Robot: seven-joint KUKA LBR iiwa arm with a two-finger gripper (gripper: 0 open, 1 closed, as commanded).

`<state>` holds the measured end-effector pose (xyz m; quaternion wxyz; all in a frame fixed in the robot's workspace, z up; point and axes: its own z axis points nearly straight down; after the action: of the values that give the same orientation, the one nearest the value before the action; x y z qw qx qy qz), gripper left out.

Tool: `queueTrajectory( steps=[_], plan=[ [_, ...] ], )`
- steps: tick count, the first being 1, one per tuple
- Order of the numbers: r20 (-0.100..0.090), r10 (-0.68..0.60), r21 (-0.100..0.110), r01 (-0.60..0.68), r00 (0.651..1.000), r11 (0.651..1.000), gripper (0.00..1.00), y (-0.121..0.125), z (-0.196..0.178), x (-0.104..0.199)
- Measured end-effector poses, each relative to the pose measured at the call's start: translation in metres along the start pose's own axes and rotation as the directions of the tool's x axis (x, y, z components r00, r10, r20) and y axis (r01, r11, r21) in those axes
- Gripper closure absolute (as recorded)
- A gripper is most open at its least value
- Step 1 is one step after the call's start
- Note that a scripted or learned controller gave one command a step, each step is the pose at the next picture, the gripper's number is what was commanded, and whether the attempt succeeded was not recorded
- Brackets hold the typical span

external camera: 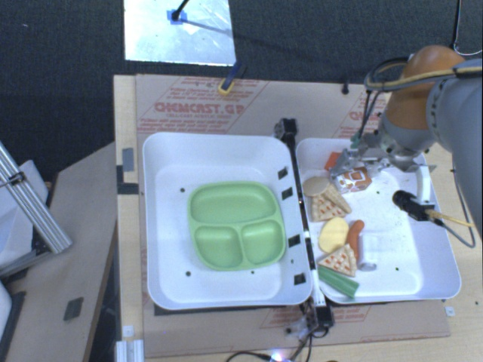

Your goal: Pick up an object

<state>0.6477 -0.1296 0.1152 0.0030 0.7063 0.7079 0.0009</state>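
Reaching into right shallow white plastic bin [441,274]; grey-and-orange arm's gripper [355,166] low at twelve o'clock.
Fingers' spread unreadable. Small red-and-white toy block [355,179] sits directly beneath, touching; centre over it, descend straight, avoid neighbouring tan wedge [327,204].

Robotics lab bench. Grey-and-orange robot arm [434,96] over two white bins [173,277] on a cardboard sheet [204,104]. Aluminium framing [30,210] at left, dark carpet [60,51] around.

tray [230,225]: light green | bins [162,277]: white | sausage [355,234]: orange-red | stalk [337,281]: green | potato [333,234]: yellow
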Motion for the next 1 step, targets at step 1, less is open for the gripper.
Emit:
queueTrajectory(
  steps=[1],
  plan=[
    [0.001,-0.001,-0.016,0.001,1.0,1.0,0.0,0.0057,0.0041,-0.0002]
  ],
)
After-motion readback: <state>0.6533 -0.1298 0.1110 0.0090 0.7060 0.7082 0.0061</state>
